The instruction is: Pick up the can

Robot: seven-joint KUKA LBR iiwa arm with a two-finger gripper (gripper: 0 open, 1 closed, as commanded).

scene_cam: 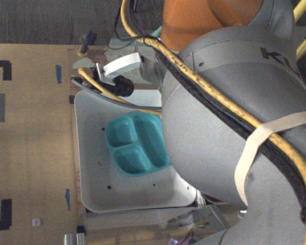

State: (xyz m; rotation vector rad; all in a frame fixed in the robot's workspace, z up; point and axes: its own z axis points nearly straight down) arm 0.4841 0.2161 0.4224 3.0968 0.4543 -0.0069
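The right half of the frame is taken up by the grey arm [234, 111], seen from close above, with its orange band [204, 6] at the top centre. A bundle of yellow and black cables [214, 93] is run diagonally across the grey housing from upper centre to lower right, and a pale strap [260, 142] is wrapped around the housing at the right.

The left part of the frame is covered by a light wooden worktop [30, 137], marked with black corner brackets at the upper left and lower left and with short strips of blue tape [58, 73]. A dark, textured floor [51, 6] is seen along the top of the frame beyond the worktop.

A white bin [92, 152] is seen at centre left, its right part hidden beneath the arm. Inside it a teal divided tray [135, 144] with three compartments is lying flat, its right edge hidden under the arm.

At the upper edge of the bin a white curved bracket [122, 64] and a black fitting [123, 87] are seen.

The claw is hidden behind the arm, so its state cannot be told. The position of the can cannot be told either.
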